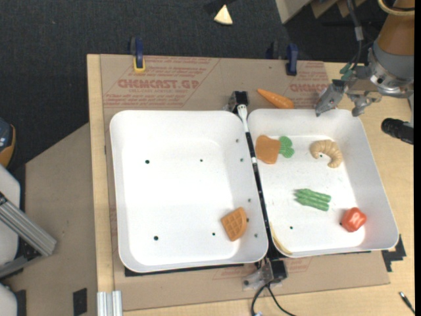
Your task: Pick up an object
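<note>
Waffle [235,224] left bin; hand [342,101] open, above croissant [327,151].

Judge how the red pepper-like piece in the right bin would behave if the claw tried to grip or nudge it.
The red piece looks rounded and glossy, so it may slip between fingers or roll when nudged. It seems small and toy-like, probably light and stiff. It lies near the right bin's wall, which might crowd a grip.

Lab: clamped board [164,78], aluminium framing [23,226], cables [263,295].

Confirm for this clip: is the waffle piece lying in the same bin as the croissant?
No. The waffle piece lies in the left bin, while the croissant lies in the right bin.
</note>
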`<move>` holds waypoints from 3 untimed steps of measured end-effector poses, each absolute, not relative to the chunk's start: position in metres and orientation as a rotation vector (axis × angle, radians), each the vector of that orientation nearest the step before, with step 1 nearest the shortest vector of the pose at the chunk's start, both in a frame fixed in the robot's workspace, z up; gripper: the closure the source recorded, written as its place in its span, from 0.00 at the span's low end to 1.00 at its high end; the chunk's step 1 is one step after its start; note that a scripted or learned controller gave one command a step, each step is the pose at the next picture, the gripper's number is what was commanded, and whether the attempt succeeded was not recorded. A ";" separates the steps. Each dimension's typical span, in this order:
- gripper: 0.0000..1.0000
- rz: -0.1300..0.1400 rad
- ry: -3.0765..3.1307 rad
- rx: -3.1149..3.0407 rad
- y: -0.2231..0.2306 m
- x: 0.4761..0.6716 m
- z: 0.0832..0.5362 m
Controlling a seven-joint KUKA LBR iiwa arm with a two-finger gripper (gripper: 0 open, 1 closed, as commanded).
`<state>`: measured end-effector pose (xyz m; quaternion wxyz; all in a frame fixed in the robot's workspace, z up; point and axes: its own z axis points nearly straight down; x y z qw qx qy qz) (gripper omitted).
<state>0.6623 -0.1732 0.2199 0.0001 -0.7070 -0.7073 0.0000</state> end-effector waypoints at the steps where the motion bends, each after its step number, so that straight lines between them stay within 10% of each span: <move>1: 0.00 0.007 -2.211 -2.218 -0.221 0.661 0.109; 3: 0.00 -0.024 -2.242 -2.225 -0.057 0.667 0.477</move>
